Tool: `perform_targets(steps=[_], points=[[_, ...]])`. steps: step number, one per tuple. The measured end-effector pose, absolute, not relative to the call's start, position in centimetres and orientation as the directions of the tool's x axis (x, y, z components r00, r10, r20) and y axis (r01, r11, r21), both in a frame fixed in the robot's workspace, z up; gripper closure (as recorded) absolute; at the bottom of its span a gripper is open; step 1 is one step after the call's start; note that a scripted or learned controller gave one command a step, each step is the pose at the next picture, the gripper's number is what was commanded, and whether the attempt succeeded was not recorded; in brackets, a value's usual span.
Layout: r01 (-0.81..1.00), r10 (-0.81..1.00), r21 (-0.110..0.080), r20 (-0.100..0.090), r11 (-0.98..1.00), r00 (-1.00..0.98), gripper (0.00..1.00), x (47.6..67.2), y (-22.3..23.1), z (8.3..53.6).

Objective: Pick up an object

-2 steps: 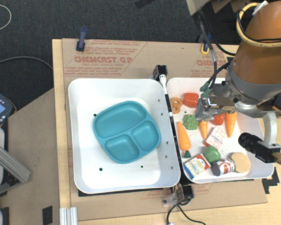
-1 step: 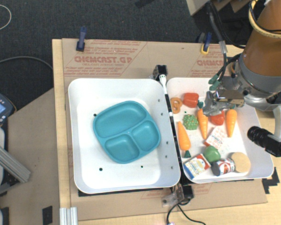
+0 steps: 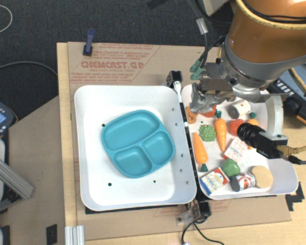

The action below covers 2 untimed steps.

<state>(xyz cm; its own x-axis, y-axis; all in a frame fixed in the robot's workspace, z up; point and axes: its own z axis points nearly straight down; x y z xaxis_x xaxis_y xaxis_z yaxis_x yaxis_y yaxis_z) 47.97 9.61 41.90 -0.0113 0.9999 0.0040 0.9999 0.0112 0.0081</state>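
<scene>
- The hand (image 3: 198,105) is low over the far left corner of the right bin (image 3: 291,181), close to the wall it shares with the left bin (image 3: 81,137).
- It cannot be told whether the hand is released or clenched. No object is seen in its grasp.
- Candidate objects all lie in the right bin. A small orange piece (image 3: 191,119) lies just on the near side of the hand, against the shared wall.
- A green knobbly piece (image 3: 207,132) and an upright-lying carrot (image 3: 221,131) sit side by side a little nearer. A second carrot (image 3: 198,148) lies along the shared wall.
- The left bin holds a blue divided plate (image 3: 137,143), well apart from the hand.
- Recommended procedure: select one object with free space on two opposite sides. The carrot beside the green piece likely offers this better than objects pressed to the wall.
- Align the hand across the object's narrow width and descend straight.
- Risk: the wall may block one side of the grasp, and crowded neighbours may be nudged.
</scene>
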Motion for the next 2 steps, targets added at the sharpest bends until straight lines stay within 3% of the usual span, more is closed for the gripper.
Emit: perform_targets(steps=[1,2], points=[[1.000,1.000,0.003,0.005,0.017,-0.017,1.00,47.8,23.4,42.5],[1.000,1.000,-0.003,-0.002,-0.006,0.006,1.00,47.9,17.1,42.5]])
